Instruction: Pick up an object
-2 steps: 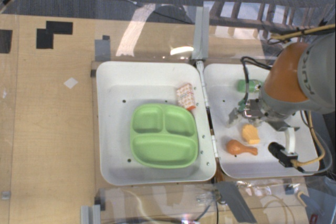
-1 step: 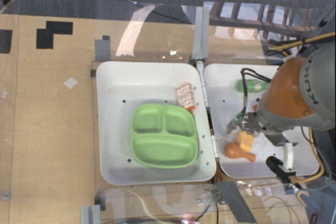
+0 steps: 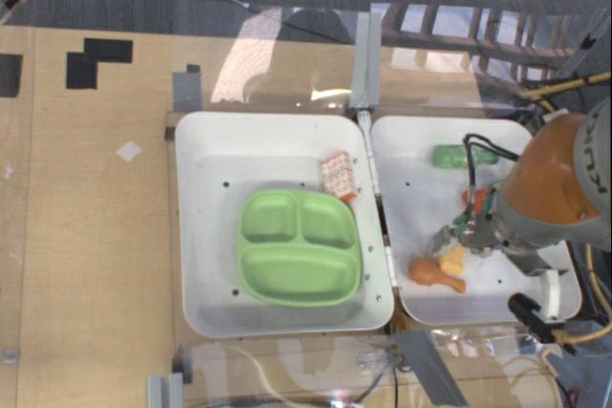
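Green divided plate (image 3: 298, 246); orange toy (image 3: 436, 273); green block (image 3: 449, 156); 2 white bins (image 3: 206, 205).

Open floor along left bin (image 3: 206, 205) edges around green divided plate (image 3: 299, 246); right bin (image 3: 411, 205) crowded by arm (image 3: 559, 186), orange toy (image 3: 437, 273), green block (image 3: 449, 156).

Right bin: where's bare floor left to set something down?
In the right bin, free patches lie left of the green block and between it and the orange toy. Crowded around the gripper, yellow piece and arm.
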You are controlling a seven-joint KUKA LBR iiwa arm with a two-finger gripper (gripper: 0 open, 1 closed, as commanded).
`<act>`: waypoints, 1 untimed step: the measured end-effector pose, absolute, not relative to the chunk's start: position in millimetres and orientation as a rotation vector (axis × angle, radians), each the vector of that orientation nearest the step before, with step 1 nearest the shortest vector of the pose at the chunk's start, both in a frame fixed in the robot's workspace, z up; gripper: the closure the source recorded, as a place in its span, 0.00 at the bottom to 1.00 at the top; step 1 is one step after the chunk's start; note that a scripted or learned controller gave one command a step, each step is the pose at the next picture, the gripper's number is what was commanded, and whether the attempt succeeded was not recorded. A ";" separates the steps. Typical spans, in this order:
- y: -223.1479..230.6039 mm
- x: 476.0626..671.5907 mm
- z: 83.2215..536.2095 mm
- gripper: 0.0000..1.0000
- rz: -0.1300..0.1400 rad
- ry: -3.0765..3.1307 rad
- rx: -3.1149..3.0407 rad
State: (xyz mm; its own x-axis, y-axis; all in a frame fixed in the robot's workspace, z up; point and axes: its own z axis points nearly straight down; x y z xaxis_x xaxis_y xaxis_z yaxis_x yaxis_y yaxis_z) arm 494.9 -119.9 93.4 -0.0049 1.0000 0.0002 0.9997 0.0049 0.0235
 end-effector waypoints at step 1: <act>-117.7 497.6 105.4 1.00 0.035 2.218 2.198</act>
State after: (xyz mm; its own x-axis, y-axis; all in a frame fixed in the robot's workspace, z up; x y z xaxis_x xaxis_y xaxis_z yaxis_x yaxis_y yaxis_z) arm 497.6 -117.7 105.4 -0.0091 1.0000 0.0021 0.9995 0.0090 0.0293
